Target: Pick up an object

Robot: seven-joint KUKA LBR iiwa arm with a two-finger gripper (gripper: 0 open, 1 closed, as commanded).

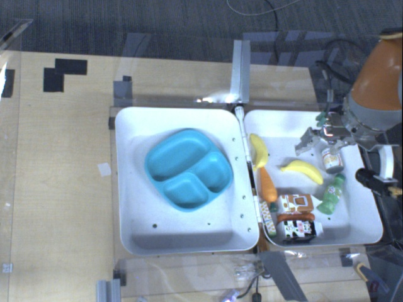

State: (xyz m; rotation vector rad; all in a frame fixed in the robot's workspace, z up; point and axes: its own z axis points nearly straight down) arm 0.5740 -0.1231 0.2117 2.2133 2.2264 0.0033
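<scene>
Gripper (330, 137) over your right bin (365, 231).
You cannot tell its state; it hangs just above a small jar (332, 161), beside a banana (303, 170).

Light wooden bench (56, 187), dark grey carpet floor (126, 8), black cable (264, 5)

A divided plate (187, 168) lies in the left bin (126, 225); the right bin (368, 228) holds two bananas (303, 170), a carrot (267, 184), cartons (296, 217) and a bottle (330, 195).
</scene>
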